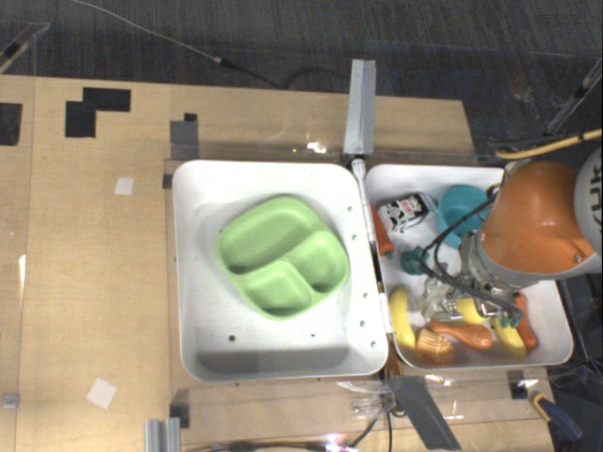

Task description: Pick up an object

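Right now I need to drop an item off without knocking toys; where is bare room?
Left bin: white floor around the green divided plate, widest along its near edge. Right bin is crowded: banana, carrot, teal cup, arm overhead.

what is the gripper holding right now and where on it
It cannot be told. The gripper is down among the toys in the right bin, above the carrot, but its wrist hides any hold.

Toy foods (443, 339) heaped in the right bin's (563, 342) near end.
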Controlling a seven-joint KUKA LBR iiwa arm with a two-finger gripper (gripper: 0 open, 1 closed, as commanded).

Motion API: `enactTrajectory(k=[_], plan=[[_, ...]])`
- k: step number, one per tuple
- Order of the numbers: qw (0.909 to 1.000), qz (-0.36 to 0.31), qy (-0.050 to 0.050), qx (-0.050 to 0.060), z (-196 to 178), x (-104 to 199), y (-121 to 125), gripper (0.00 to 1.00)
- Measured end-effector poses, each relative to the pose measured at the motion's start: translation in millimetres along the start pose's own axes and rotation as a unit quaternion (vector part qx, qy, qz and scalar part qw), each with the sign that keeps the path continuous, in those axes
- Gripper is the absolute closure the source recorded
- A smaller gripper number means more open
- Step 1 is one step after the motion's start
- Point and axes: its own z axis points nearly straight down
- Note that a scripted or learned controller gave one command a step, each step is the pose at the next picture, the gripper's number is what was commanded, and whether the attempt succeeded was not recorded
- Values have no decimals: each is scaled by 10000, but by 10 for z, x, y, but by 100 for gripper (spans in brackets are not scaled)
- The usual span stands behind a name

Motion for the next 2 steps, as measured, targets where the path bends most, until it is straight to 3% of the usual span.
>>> enactTrajectory(k=[1, 2], plan=[[9939, 1098, 135, -20, 34, -89, -98, 100], [9949, 1004, 53, 8, 124, 35, 104, 100]])
